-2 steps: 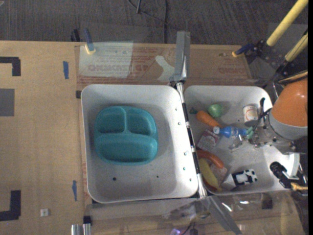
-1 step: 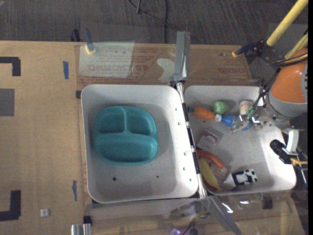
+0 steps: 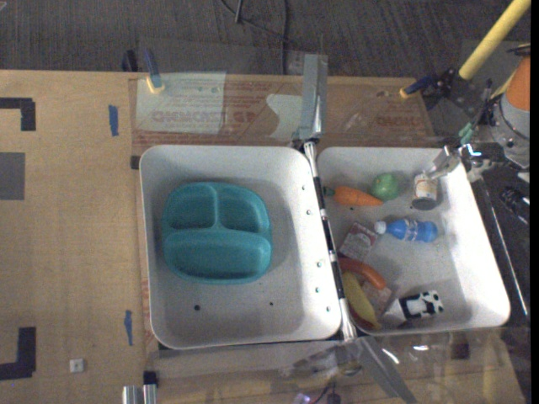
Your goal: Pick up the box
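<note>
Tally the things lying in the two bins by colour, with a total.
Teal: 1, the divided plate
Orange: 1, the carrot
Green: 1, the round fruit
Blue: 1, the bottle
Yellow: 1, the banana
Black-and-white: 1, the cow toy
Other: 3
Total: 9

At the right edge of the frame the arm (image 3: 515, 108) shows a grey body with an orange band, dark cabling beside it, and pale metallic jaws ending in a small greenish spot.

A tan wooden bench top (image 3: 67, 251) fills the left of the frame, marked with black tape (image 3: 24, 112) and blue tape (image 3: 113, 120). Along the top, dark grey carpet (image 3: 379, 15) carries a looping black cable (image 3: 253, 2).
</note>
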`<state>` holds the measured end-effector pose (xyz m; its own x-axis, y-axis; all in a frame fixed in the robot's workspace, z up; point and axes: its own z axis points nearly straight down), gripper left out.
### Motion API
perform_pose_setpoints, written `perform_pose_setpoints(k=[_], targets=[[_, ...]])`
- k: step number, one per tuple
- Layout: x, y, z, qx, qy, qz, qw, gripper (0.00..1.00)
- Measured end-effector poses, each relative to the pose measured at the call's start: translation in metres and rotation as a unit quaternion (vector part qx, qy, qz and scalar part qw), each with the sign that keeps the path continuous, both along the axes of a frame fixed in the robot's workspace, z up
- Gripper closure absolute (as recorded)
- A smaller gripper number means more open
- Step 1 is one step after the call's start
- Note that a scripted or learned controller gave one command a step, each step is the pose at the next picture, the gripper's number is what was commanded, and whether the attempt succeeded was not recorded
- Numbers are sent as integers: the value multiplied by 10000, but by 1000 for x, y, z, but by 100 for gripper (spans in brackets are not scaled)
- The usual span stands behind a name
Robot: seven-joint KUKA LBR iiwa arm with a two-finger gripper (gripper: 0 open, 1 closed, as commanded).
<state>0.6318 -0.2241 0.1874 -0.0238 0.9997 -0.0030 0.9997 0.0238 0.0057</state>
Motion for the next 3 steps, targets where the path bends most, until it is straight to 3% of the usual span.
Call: perform_pose_setpoints(k=[1, 2, 3], targets=[[-2, 35, -100, 1, -3, -37, 10000, 0], [-94, 25, -55, 13, 24, 841, 9965, 0], [18, 29, -94, 10, 18, -841, 9965, 0]])
